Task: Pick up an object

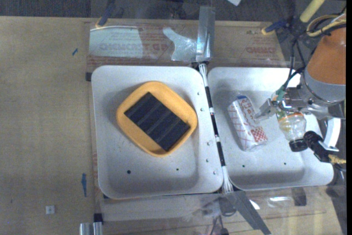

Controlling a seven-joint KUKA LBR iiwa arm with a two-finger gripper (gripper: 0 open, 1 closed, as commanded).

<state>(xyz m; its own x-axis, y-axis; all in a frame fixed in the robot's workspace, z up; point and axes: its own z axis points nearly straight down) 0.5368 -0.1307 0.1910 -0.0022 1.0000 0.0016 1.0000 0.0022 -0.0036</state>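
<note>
Gripper at right bin's right edge, part hidden by wrist; grip unclear, can't tell. Right bin: 1 packet, 1 clear bottle. Left bin: 1 orange tray, center.

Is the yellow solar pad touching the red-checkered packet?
Apart. Camera view shows the yellow solar pad in the left bin, the red-checkered packet in the right bin.

I see open floor along the right bin front; the red-checked packet and clear bottle crowd its middle.
</note>
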